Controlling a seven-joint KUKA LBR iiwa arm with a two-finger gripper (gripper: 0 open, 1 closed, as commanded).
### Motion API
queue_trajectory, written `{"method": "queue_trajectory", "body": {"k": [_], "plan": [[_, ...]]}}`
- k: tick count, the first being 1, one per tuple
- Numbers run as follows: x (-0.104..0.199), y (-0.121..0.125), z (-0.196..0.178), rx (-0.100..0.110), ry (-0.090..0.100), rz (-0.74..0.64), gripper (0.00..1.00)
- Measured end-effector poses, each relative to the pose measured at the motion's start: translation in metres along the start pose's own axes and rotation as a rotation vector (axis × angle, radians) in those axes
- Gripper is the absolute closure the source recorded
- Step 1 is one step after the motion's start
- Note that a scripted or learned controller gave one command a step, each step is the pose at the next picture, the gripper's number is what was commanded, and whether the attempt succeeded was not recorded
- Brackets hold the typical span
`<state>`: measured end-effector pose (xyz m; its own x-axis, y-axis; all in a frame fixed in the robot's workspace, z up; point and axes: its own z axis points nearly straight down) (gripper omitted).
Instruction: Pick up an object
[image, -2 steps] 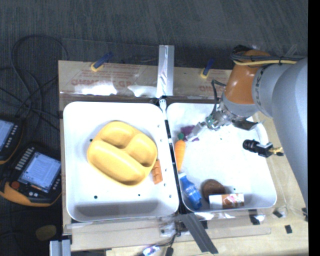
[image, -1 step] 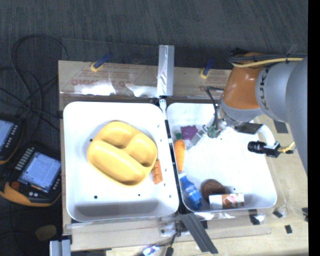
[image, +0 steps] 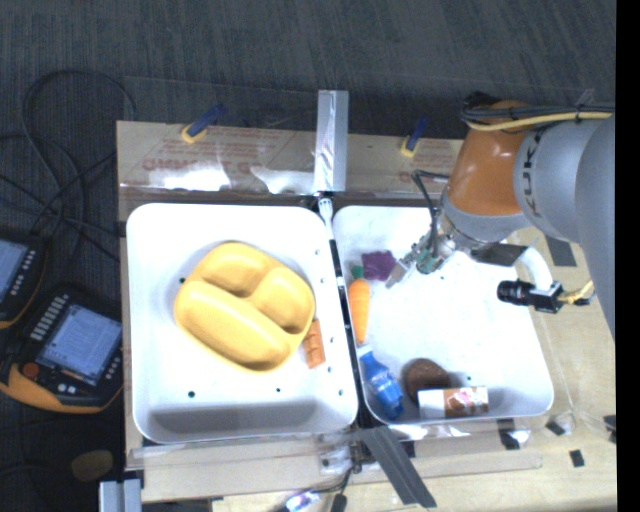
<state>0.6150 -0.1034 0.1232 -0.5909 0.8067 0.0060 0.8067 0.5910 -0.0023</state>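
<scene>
two shallow white bins side by side on the bench (image: 200, 170). in the left bin (image: 150, 400): a big yellow lumpy object (image: 245, 303) near the middle, and a small orange piece (image: 315, 345) touching its right edge, close to the dividing wall. in the right bin (image: 530, 380): a purple block (image: 378, 265) at the upper left, a carrot (image: 359, 308) lying just below it along the left wall, a blue bottle (image: 380, 385) at the lower left, a brown rounded thing (image: 425, 375) just beside it, and a white tube with a reddish label (image: 455, 401) touching the brown thing's lower side. gripper (image: 425, 260) low over the right bin's upper part, just right of the purple block, apart from it. nothing seen between the fingers; cannot tell how wide they stand. grey arm with orange band (image: 485, 185) reaching in from the right.
</scene>
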Motion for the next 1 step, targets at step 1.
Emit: {"method": "queue_trajectory", "body": {"k": [1], "plan": [[0.0002, 0.0001, 0.0001, 0.000, 0.000, 0.000, 0.00]]}}
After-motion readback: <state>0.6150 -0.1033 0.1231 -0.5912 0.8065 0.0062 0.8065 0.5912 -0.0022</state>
